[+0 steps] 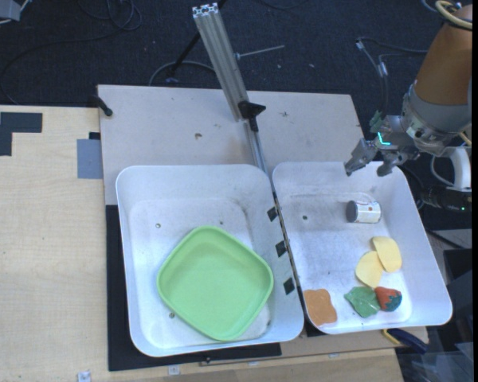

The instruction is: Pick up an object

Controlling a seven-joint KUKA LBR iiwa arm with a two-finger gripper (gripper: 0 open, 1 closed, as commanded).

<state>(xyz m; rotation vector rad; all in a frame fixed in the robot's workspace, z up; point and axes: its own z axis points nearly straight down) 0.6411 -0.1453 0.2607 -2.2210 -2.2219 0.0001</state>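
Above right bin (430, 237), gripper (372, 159) open, empty

My arm (446, 62) is grey with an orange band, and my gripper (374, 161) is dark grey with a teal glint above it. Both bins are white: the left bin (135, 213) holds a light green square plate (215, 283), the right bin (414, 213) a silver-grey cylinder (362, 211), two yellow slices (379, 263), an orange piece (320, 305), a green piece (361, 301) and a red strawberry (389, 299).
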